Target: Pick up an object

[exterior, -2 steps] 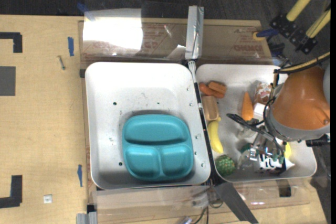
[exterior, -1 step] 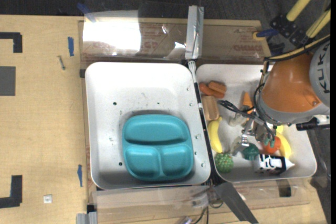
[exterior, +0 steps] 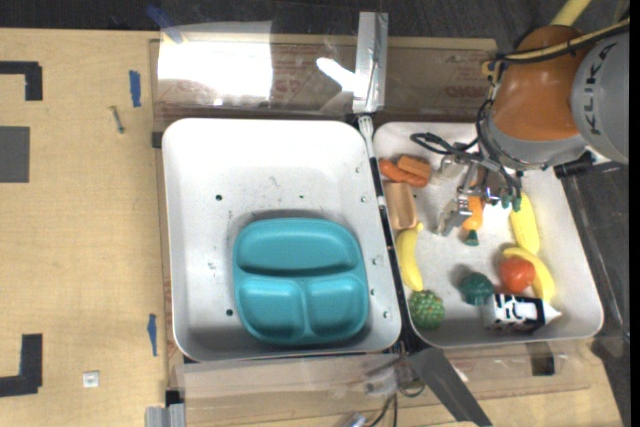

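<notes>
Finds the gripper (exterior: pixel 466 207) low inside the right bin (exterior: pixel 585 320), reaching in under the orange-banded wrist, right at a small orange piece (exterior: pixel 472 215) near the middle of the bin's upper half. Cannot tell from this slant whether the pincer is apart, together or clamped on anything; looks to be in contact with or just above the orange piece, no more certain than that. Counts no object as held. Sees several risks from here. Crowded neighbours first: a yellow banana (exterior: pixel 523 225) just beside on the right, a red tomato (exterior: pixel 517 272) and a dark green toy (exterior: pixel 477 288) near below, so a closing grab likely nudges or pinches two things at once and lifts neither cleanly. Small, rounded target next: probably squirts sideways on the smooth white floor if caught off-centre, leaving the pincer shut on air. Also a loose cable near the wrist, liable to drag across the carrot (exterior: pixel 405 170) or the tan block (exterior: pixel 400 205) by the bin's left wall. Notes a second banana (exterior: pixel 408 255) and a green knobbly fruit (exterior: pixel 427 308) farther left, well apart from the gripper and likely safe from it. Leaves the teal divided tray (exterior: pixel 300 277) in the left bin (exterior: pixel 190 215) out of the matter. Judges a straight, slow lift the safest check of any grasp.
</notes>
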{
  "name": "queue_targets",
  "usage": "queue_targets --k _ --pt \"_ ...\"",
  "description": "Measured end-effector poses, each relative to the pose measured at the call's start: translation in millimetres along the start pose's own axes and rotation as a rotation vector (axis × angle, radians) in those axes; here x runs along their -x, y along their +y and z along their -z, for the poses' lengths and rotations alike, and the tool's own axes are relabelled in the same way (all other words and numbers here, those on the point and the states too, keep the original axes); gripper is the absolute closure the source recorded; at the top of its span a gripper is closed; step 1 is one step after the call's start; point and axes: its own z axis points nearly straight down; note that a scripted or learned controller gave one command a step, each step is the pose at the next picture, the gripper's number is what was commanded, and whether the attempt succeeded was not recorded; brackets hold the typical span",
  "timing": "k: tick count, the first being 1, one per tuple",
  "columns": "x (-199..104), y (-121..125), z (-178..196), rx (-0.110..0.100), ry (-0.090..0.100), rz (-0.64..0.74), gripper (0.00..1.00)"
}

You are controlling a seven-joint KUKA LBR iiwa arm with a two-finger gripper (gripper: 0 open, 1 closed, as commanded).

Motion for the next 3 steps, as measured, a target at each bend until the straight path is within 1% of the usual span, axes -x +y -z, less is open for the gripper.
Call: queue_targets --k 1,2,3 --pt "-61 -17 1 0.0 0.005 -0.086 0.0" --pt "-62 12 1 -0.002 0.002 -0.237 0.0" --pt "-91 -16 2 0.001 0.001 -0.064 0.0"
